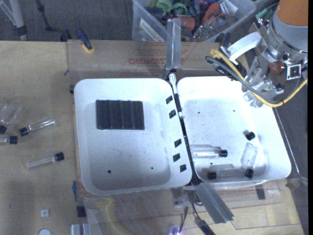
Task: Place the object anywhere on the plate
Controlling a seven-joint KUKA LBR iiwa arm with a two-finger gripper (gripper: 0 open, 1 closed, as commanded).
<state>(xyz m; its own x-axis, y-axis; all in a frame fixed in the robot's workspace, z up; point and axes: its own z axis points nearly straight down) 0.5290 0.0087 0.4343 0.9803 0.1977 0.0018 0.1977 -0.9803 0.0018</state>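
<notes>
Camera view: three clear vials [208,152] in right bin [279,131]; claw [257,94] grip unreadable.

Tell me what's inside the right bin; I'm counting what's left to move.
Right bin: clear black-capped vials and a loose black cap. The arm covers its far right corner.

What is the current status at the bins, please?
Gripper above right bin top edge. Vials lie in right bin. Dark plate in left bin.
</notes>
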